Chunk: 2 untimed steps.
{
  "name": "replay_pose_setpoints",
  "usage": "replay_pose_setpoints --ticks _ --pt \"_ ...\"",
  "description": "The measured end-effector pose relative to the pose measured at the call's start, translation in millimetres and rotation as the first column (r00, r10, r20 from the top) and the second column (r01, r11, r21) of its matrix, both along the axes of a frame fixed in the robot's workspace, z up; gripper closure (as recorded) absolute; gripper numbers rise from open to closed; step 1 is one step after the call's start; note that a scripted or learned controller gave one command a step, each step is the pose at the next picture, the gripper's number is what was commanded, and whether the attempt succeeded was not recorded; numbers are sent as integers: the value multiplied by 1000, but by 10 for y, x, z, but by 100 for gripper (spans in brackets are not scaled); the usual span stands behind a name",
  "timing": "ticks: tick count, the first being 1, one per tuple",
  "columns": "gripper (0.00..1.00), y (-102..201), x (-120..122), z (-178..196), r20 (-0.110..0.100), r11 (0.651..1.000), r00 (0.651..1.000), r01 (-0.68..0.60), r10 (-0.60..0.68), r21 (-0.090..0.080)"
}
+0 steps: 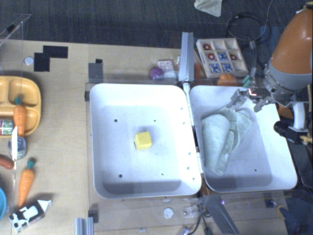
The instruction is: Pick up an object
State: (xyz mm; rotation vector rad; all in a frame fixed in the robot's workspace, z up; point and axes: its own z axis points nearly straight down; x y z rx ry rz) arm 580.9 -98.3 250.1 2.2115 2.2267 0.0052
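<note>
Hand (243,98) at far edge of right white bin (279,177), fingers pinching raised corner of pale grey-green crumpled cloth (222,136). Bulk of cloth resting on bin floor. Grasp apparently made; full lift outstanding. Small yellow block (143,140) untouched in left white bin (105,131).

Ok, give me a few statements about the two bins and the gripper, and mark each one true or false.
1. A yellow block lies in the left bin. True.
2. A cloth lies in the right bin. True.
3. The gripper hovers over the left bin. False: it is over the right bin, at the cloth's upper end.
4. The block touches the cloth. False: they lie in separate bins.
</note>
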Motion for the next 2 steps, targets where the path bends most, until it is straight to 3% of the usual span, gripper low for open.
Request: replay_pose_setpoints --ticks 1,2 --pt "0 -450 -100 -932 -1 992 992 -125 125 -1" --pt "0 -363 -182 -1568 15 971 971 -240 240 -7"
